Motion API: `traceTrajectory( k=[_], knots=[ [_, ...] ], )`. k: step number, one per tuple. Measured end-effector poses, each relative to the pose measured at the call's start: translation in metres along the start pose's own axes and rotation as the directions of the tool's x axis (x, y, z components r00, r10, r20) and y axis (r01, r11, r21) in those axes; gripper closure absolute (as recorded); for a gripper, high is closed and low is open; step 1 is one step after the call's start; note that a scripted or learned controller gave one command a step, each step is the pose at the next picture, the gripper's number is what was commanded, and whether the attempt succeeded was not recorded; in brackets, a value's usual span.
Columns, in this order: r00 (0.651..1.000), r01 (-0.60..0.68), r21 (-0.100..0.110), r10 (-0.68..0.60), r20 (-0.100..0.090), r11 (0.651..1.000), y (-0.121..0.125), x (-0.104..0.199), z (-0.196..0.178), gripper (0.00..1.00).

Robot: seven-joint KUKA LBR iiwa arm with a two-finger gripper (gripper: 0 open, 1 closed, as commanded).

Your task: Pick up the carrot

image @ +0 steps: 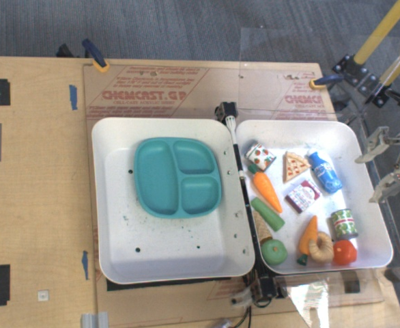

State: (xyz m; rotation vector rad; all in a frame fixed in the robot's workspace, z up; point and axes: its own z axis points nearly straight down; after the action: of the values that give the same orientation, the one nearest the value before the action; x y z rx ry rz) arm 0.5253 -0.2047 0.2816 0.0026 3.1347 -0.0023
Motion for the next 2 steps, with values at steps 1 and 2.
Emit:
traceTrajectory(
  k=[1,2],
  knots=[
    [0.988,0.153,-0.007,-0.153,-0.008,0.988,0.064,0.045,0.144,0.00],
    [0.984,0.178,-0.004,-0.178,0.006,0.984,0.145,0.007,0.094,0.00]
  ],
)
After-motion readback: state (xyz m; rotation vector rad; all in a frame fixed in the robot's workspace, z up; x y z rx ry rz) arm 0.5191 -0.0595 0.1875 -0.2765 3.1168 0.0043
